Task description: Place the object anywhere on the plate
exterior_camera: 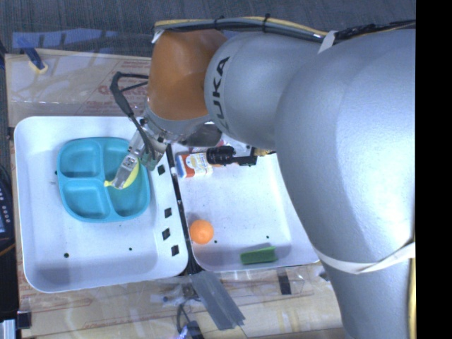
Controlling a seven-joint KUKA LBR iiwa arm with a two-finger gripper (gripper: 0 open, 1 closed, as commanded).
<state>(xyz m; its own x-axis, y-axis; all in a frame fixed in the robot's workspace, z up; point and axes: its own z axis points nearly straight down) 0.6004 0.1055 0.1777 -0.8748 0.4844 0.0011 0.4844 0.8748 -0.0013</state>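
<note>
My grey arm with its orange band [180, 73] fills the upper right of the frame and reaches down and left toward the left white bin [42, 260], one of two shallow bins sitting side by side on the counter [56, 73]. In that left bin, toward its upper middle, lies a blue plate [85, 182] divided into compartments. My jaws [131, 169] hang over the plate's right side, just above its right-hand compartments, and they are clamped on a small yellow object [121, 182], which shows between the fingers and pokes out at their lower tip. Whether the yellow object touches the plate surface, I cannot tell. The right white bin [240, 210] sits in the middle of the frame, partly covered by my arm. Near its upper left edge lies a small bottle with a red cap [201, 163] on its side. At the lower left of that bin rests an orange ball [201, 232], and to its right, near the bin's lower edge, lies a green block [258, 256].
</note>
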